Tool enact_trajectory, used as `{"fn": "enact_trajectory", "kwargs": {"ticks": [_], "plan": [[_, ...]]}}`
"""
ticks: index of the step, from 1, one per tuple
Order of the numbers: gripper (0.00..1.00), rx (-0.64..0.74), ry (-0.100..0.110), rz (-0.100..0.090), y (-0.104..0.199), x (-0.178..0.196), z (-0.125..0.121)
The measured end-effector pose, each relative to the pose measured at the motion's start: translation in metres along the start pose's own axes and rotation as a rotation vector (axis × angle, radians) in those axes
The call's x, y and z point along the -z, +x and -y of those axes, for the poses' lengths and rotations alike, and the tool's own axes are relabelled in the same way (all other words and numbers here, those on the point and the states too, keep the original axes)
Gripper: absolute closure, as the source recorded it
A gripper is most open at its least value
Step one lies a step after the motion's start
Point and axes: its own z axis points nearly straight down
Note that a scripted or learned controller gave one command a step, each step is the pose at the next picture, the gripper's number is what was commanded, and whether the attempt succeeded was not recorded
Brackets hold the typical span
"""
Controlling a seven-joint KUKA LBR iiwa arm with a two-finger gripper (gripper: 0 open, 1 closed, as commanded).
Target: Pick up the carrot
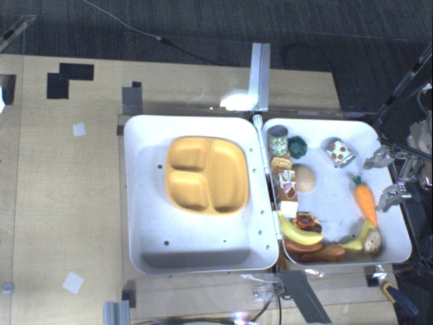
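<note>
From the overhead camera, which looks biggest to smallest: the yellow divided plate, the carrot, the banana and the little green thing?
1. Yellow divided plate, by far the largest.
2. Banana and carrot look about alike in length; too close to rank.
3. Dark green item, the smallest.

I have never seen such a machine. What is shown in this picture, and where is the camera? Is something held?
One camera looks down at a slant on a wooden bench with two white bins. The left bin holds a yellow tray with three compartments. The right bin holds toy food: a carrot near its right wall, bananas, a sausage and other small pieces. The robot's hand reaches in at the right edge, just beside the carrot. I see nothing between its fingers, so the carrot is not picked up yet.
</note>
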Motion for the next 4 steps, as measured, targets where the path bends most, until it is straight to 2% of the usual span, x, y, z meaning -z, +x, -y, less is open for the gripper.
{"fn": "enact_trajectory", "kwargs": {"ticks": [1,2,3,4], "plan": [[0.0,0.27,-0.005,-0.007,-0.038,-0.157,0.012],[0.0,0.101,0.002,0.009,0.006,-0.164,0.013],[1.0,0.108,0.006,0.017,0.002,-0.151,0.012],[1.0,-0.145,-0.002,0.003,-0.044,-0.123,-0.058]]}}
